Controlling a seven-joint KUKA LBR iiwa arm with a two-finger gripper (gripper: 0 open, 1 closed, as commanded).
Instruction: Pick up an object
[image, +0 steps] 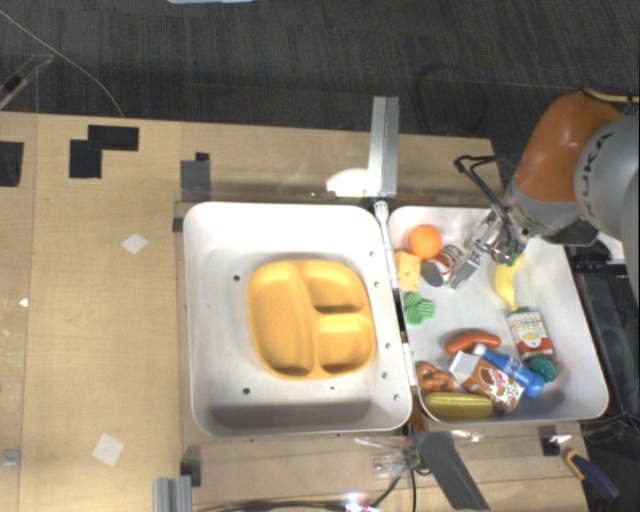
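1 gripper (462, 268) is seen low in the right bin (585, 330); whether it is spread or pinched cannot be told. An orange (425, 241) lies just beside it, a banana (506, 283) near. Further toys are heaped toward the front. A yellow tray (310, 317) is held in the left bin (215, 300) on the tabletop (90, 330).

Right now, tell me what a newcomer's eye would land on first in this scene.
First, the big yellow divided tray lying alone in the middle of the left bin. Next, the right bin, crowded with small toy foods: an orange at its upper left, a banana near the gripper, and a ketchup bottle on its right side. The grey arm with its orange band reaches in from the upper right.
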